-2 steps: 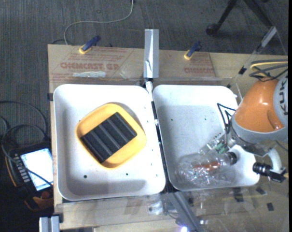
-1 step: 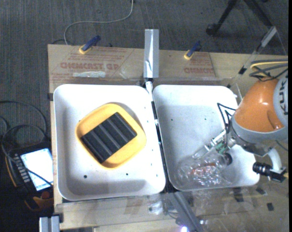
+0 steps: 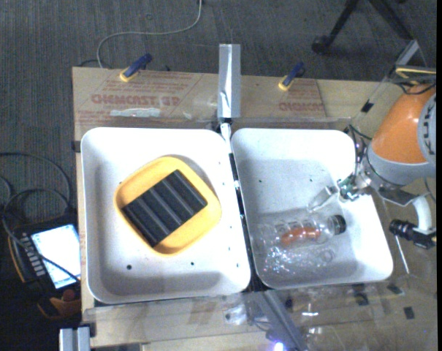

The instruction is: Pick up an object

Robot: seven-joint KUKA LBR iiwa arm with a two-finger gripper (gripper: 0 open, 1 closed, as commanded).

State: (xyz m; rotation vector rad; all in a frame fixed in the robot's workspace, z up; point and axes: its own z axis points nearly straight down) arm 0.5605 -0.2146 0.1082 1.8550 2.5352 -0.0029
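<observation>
A clear plastic bottle (image 3: 307,232) with an orange-red label and a black cap lies on its side in the right bin (image 3: 294,156), toward the front. My gripper (image 3: 333,194) reaches in from the right edge of that bin and hangs just above and right of the bottle's cap end. Nothing is visibly held in it. A yellow block with a black ridged top (image 3: 168,203) rests tilted in the middle of the left bin (image 3: 104,159).
Crumpled clear plastic (image 3: 283,258) lies in front of the bottle in the right bin. The grey and orange arm (image 3: 403,141) covers that bin's right rim. A metal post (image 3: 229,79) stands behind the divide between the bins.
</observation>
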